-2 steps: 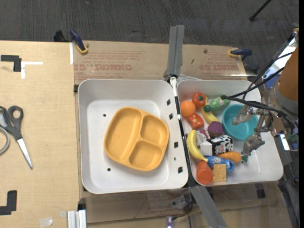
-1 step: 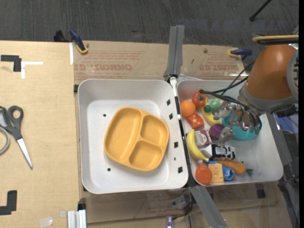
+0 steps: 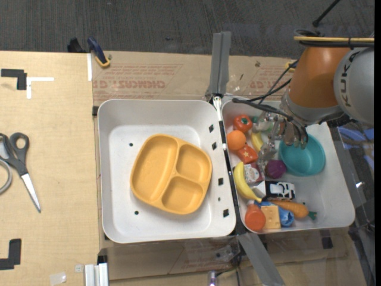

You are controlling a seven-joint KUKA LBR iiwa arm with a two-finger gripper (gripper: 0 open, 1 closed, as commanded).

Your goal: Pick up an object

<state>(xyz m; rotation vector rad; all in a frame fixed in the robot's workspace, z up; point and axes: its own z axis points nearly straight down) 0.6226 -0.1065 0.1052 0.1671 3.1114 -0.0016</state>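
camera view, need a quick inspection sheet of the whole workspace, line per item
surface: two white bins side by side; left bin, right bin.
job's things: toy foods piled along the right bin's left side, among them a banana, orange and carrot.
clutter: yellow divided plate in the left bin; teal bowl in the right bin.
grippers: gripper low over the pile; fingers unclear.
cables: black cables by the wrist.
surroundings: scissors on the bench at left.

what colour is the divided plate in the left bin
Yellow-orange all over. The plate shows best in the camera view, lying in the left bin.
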